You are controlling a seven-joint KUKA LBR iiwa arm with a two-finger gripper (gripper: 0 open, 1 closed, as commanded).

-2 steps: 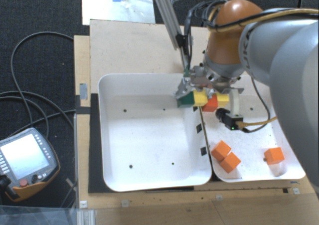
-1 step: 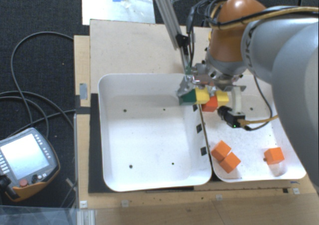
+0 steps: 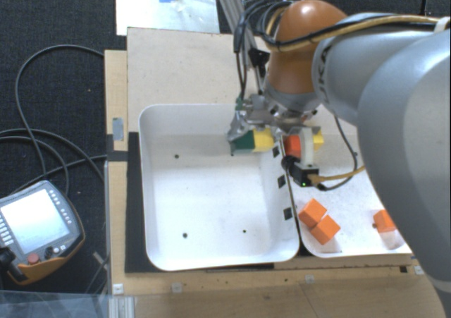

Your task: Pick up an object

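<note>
- Camera view: 2 shallow white bins are seen side by side on a pale bench (image 3: 183, 63); the left bin (image 3: 204, 239) is the larger in the picture, and the right bin (image 3: 352, 242) is partly covered by the arm.
- The grey arm (image 3: 394, 98) is seen reaching in from the right, its orange band (image 3: 299, 49) above the wrist, with dark cables looped around it.
- The gripper (image 3: 248, 137) is positioned over the upper right corner of the left bin, close to the wall shared by the 2 bins.
- A green and yellow object (image 3: 252, 142) is seen right at the gripper's tip, above the floor of the left bin. Whether it is pinched between the fingers cannot be told, since the fingers themselves are hidden by the wrist hardware.
- An orange and yellow object (image 3: 301, 143) is seen just beside it, under the wrist, on the right bin's side.
- In the right bin, 2 orange blocks (image 3: 318, 221) are lying touching each other near the shared wall, and another orange block (image 3: 384, 221) is lying well apart from them, at the arm's edge.
- A few small dark specks are visible on the floor of the left bin.
- A handheld pendant (image 3: 35, 228) with a pale screen is lying at the lower left, off the bench, with black cables (image 3: 49, 140) curling above it on the dark floor.
</note>
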